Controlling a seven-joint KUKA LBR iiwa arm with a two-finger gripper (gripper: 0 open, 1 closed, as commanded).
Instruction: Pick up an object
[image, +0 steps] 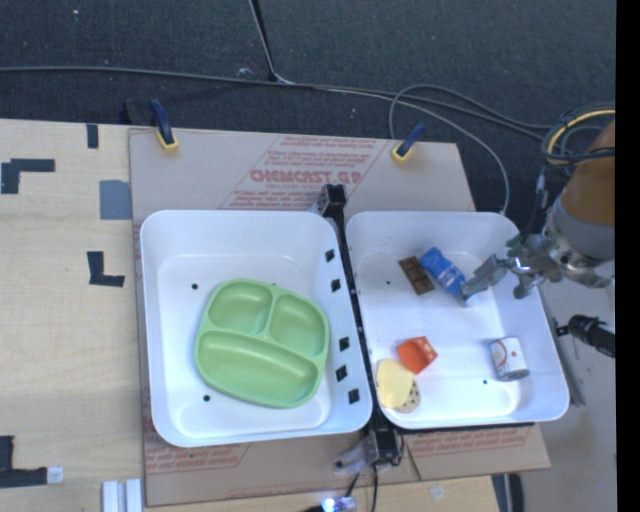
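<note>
the gripper (503, 279) hangs over the right bin (530, 410), fingers spread wide with nothing between them, one fingertip just beside the blue packet (443, 272). a brown bar (415, 274) lies touching the packet's left.

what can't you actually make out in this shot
- Tool, camera view: its fingers are small and blurred, so open or shut can't be told, nor whether it touches the blue object.
- Arm: cut off by the view's right edge.
- Small can: label too small to read.
- Brown piece and yellow item: too small to identify.
- Right bin: its front wall hides part of the floor behind it.
</note>
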